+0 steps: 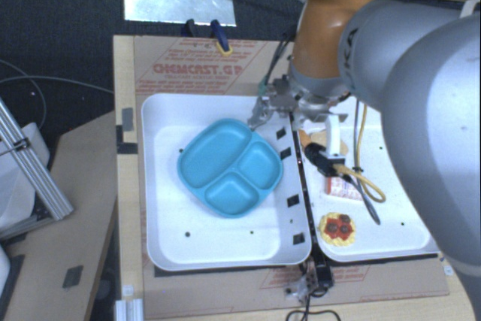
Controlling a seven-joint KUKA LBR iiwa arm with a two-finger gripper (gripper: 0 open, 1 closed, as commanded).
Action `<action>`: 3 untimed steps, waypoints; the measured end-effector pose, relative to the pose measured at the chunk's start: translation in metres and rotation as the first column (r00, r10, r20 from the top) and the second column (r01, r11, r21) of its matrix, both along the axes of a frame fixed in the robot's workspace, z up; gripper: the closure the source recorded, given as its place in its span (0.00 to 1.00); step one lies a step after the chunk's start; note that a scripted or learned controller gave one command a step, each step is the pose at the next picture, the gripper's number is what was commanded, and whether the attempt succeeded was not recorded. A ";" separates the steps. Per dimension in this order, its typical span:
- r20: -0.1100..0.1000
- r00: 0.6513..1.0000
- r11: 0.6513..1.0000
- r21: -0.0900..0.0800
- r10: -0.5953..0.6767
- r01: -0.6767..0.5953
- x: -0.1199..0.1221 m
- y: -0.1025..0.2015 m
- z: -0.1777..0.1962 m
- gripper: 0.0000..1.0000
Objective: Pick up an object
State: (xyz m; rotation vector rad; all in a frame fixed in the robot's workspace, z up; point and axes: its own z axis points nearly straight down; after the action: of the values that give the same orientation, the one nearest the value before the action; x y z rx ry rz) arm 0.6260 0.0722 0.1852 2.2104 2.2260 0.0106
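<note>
The sky-blue divided plate (229, 168) lies flat in the left bin (218, 246), its right rim just beside the seam (307, 214) between the bins; we see bare white floor on its side away from the seam and along its near side. It is smooth moulded plastic, rounded, with three hollows, the largest away from the seam, its long axis askew to it. The gripper (274, 107) hangs over the seam's far end; how it is set we cannot tell. Right of the seam lie a toy pizza (337, 228) and a white-and-red packet (344, 188).
</note>
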 end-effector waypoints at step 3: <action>-0.001 1.000 1.000 0.000 -0.002 0.002 -0.033 -0.038 0.021 1.00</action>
State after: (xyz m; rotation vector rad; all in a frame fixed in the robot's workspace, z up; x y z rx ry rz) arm 0.5930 0.0341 0.2059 2.2135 2.2239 0.0084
